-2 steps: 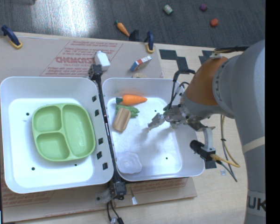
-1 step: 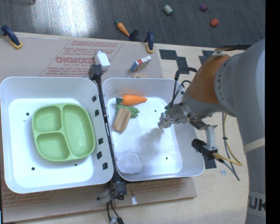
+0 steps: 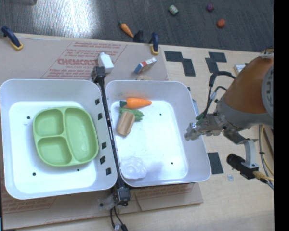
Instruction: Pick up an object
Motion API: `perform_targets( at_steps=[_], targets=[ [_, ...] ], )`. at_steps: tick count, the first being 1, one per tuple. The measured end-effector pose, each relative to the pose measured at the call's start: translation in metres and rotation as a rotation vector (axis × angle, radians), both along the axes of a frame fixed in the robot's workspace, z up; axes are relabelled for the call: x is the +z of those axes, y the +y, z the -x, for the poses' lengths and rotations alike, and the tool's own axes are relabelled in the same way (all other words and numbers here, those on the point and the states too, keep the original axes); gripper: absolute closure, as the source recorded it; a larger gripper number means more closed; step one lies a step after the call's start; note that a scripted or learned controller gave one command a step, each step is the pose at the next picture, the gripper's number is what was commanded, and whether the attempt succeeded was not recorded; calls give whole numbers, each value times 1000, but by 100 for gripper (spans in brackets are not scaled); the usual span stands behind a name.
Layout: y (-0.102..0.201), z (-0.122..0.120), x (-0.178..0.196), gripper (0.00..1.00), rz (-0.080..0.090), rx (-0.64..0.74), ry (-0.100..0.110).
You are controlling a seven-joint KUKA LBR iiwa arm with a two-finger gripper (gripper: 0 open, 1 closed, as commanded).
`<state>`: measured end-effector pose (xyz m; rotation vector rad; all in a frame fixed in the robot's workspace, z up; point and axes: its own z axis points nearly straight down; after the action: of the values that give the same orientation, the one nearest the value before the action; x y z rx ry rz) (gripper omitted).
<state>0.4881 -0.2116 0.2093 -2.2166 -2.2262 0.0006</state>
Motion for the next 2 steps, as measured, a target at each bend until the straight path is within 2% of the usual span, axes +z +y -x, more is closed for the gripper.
perform_targets(
  at_steps=[2],
  targets=[
    [1, -2, 21, 100, 1, 10, -2]
  ],
)
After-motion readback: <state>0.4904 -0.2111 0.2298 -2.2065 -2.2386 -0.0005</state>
